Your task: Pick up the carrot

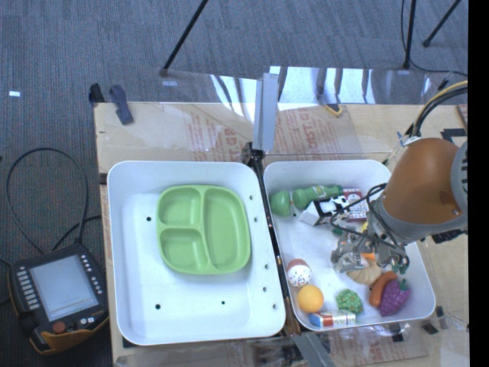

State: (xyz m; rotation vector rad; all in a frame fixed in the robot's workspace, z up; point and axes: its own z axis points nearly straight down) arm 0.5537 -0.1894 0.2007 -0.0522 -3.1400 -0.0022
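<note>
The fingers (357, 260) are hanging low in the right bin (306, 281), under the orange band of the arm (420, 189), and it is not possible to tell whether they are apart or together, since the metal parts are blurring into the things beneath them. The carrot (380, 289) is lying near the bin's lower right corner, just beside the fingers and touching the purple grapes (395, 297); it is showing as a short orange piece, slanted, with its upper end partly hidden by the fingers. Counting the rest in that bin: one green bottle (306, 199) lying along the far wall, one black-and-white carton (325, 209), one egg-like white ball (299, 272), one orange fruit (310, 299), one green broccoli piece (350, 301) and one small box (332, 319) by the near wall. The two white bins are sitting side by side on the counter (176, 132); the left bin (137, 281) is holding one green divided plate (204, 229) with three compartments. The counter is showing brown board with red lettering. One handheld control pad (57, 293) is lying on the grey carpet to the left, and tripod legs are standing beyond the counter.
</note>
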